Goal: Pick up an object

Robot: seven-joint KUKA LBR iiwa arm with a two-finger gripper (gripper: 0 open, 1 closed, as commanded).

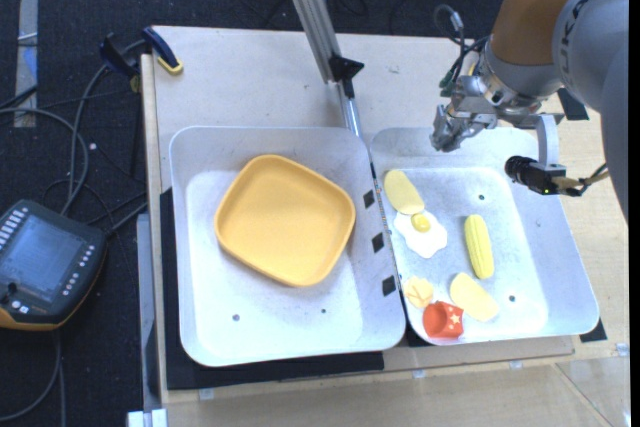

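Nearest the front rim of the right bin (pixel 560 245), a red toy piece (pixel 443 319) is sitting beside yellow slices; the corn cob (pixel 479 246) and fried egg (pixel 421 231) are lying mid-bin with bare floor around them. At the far rim the gripper (pixel 446 137) is hovering, its opening impossible to tell. The yellow plate (pixel 286 219) is occupying the left bin (pixel 200 165).

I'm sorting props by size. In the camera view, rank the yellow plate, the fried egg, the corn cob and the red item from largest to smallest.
1. Yellow plate
2. Fried egg and corn cob: look alike, not ranked
3. Red item
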